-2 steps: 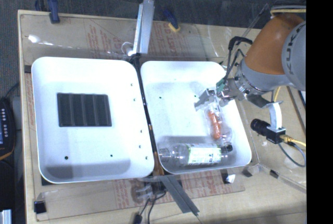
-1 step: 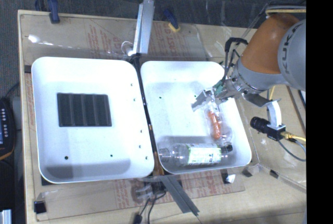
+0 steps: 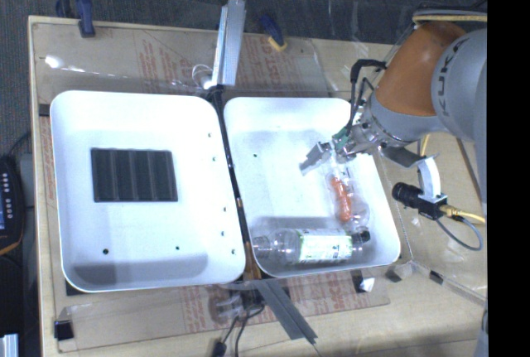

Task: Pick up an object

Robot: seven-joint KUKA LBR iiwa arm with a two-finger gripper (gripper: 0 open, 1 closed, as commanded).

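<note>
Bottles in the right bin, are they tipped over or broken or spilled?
Both lie on their sides, but nothing looks broken or spilled. The clear bottle with the green label rests along the near wall of the right bin. The small orange bottle lies next to it, below the gripper. The left bin holds a dark ribbed pad, lying flat.

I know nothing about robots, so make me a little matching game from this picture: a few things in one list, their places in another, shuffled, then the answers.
Things:
1. dark ribbed panel
2. clear bottle with green label
3. orange-filled clear bottle
4. gripper

Places:
A. lying along the near wall of the right bin
B. above the right bin, just beyond the orange bottle's far end
C. on the floor of the left bin
D. lying by the right bin's right wall

Pairs: 1-C, 2-A, 3-D, 4-B
</note>
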